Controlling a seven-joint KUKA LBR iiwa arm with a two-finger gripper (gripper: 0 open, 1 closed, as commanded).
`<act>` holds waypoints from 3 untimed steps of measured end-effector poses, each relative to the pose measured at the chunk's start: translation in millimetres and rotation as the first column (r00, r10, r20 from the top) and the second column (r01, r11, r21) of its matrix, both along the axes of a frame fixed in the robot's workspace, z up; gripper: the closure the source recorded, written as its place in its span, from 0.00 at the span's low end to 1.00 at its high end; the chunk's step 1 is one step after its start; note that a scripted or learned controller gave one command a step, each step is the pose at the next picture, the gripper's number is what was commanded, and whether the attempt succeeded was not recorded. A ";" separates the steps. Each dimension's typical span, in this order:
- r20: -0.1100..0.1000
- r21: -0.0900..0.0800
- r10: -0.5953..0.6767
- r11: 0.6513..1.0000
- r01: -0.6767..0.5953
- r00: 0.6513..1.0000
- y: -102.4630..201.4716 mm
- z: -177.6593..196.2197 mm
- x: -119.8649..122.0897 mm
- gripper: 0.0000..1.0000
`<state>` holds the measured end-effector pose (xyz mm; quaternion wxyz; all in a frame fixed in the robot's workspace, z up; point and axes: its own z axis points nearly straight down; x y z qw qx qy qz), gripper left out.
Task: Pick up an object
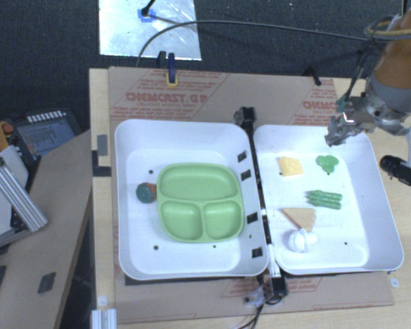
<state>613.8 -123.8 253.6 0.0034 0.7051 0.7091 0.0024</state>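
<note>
- A white lump (301, 240) lies nearest the camera, in the front part of the right bin (380, 204), touching a tan wedge (300, 217) just behind it.
- Behind the wedge and to its right, green stalks (324, 198) lie across the bin.
- Further back a yellow block (290, 166) and a green leaf (327, 162) lie near each other but apart.
- The jaws (338, 134) hang over the back edge of the right bin, just behind the leaf; they are too small and blurred to tell how far open they are, and no thing shows between them.
- The left bin (133, 149) holds a green tray (198, 202) with three compartments and a small dark ball (146, 193) touching its left side.
- A black divider (255, 184) runs between the bins on the surface (103, 163).
</note>
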 end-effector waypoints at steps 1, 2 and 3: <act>-0.007 0.003 0.003 1.000 -0.003 1.000 56.3 5.7 -12.0 1.00; -0.007 0.002 0.003 1.000 -0.003 1.000 104.7 10.4 -26.1 1.00; -0.009 0.003 0.004 1.000 -0.004 1.000 158.4 -5.8 -47.4 1.00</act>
